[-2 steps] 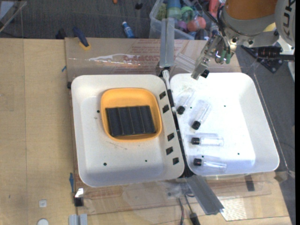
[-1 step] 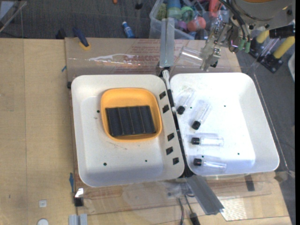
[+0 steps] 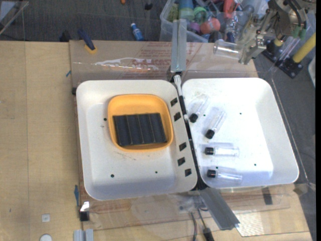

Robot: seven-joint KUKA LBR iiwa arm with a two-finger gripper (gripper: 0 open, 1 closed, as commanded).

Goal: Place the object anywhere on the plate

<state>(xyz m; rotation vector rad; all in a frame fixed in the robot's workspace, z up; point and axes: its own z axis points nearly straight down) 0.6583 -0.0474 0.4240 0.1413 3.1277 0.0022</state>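
From my seat, the orange plate [image 3: 140, 121] in the left bin [image 3: 95, 174] is mostly covered by a dark ribbed block [image 3: 139, 129]; only its rim lies bare. White floor around it is open for passing. In the right bin [image 3: 261, 104], four clear vials [image 3: 220, 151] crowd the strip beside the divider [image 3: 181, 134], while the right half lies open.

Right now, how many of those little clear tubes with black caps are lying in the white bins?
4, all in the right bin: one by the divider, one beside it, one lower, one nearest the front.
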